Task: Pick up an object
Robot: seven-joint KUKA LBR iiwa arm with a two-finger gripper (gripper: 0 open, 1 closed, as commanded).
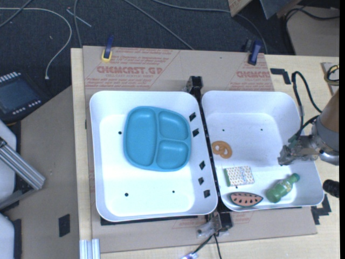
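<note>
On the worktop (140,63), two shallow white bins are set side by side. The left bin (108,188) carries a blue divided plate (157,138), laid flat toward its far half and well apart from everything else; it is probably kept there as a place for setting things down rather than as something to be lifted.

The right bin (248,104) holds the small things from which a pick could be made, and they are gathered in its near half. A pretzel (221,149) lies close to the divider. Nearer the front, a patterned square piece (239,175) is seen, with a watermelon slice (246,199) just below it at the front wall. A green bottle (282,189) lies on its side to their right, its cap pointing up and to the right.

The claw (291,153) hangs over the right bin's right side, above and near the bottle; nothing is seen between its fingers, and whether they are apart or together cannot be told. The bottle is judged the likeliest target.
</note>
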